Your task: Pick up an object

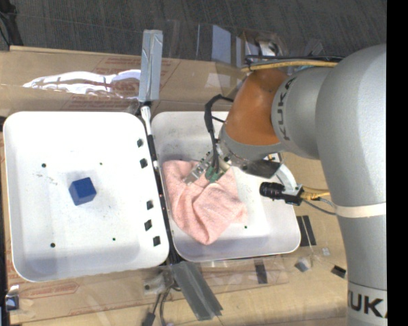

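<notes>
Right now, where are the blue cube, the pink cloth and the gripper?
blue cube (83,190): camera view, on its top face, in the left bin.
pink cloth (207,209): camera view, on its crumpled middle, in the right bin.
gripper (211,170): camera view, at its tip, over the cloth's upper edge.

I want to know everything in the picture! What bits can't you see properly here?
Camera view:
- The gripper is small and half under the wrist, so its grip on the pink cloth is unclear.
- The arm covers part of the right bin.
- What lies under the cloth is hidden.
</notes>
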Robot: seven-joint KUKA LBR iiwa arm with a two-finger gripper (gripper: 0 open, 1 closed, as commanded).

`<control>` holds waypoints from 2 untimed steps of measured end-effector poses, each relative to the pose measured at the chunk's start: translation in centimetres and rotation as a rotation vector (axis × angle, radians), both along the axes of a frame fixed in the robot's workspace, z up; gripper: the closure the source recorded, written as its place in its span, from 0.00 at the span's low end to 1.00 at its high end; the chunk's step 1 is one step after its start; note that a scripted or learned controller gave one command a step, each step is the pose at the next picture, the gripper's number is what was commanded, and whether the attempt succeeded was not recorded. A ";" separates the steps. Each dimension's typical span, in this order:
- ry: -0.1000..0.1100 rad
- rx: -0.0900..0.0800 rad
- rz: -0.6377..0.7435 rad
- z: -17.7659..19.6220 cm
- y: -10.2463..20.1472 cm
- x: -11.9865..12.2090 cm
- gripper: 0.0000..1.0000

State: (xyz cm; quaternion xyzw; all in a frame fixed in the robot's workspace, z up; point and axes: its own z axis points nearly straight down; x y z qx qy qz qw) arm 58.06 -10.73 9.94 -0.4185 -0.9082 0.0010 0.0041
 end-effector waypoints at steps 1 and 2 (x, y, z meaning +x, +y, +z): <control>-0.004 -0.004 -0.416 12.3 3.7 5.1 1.00; -0.003 -0.004 -0.416 12.3 3.7 5.0 0.00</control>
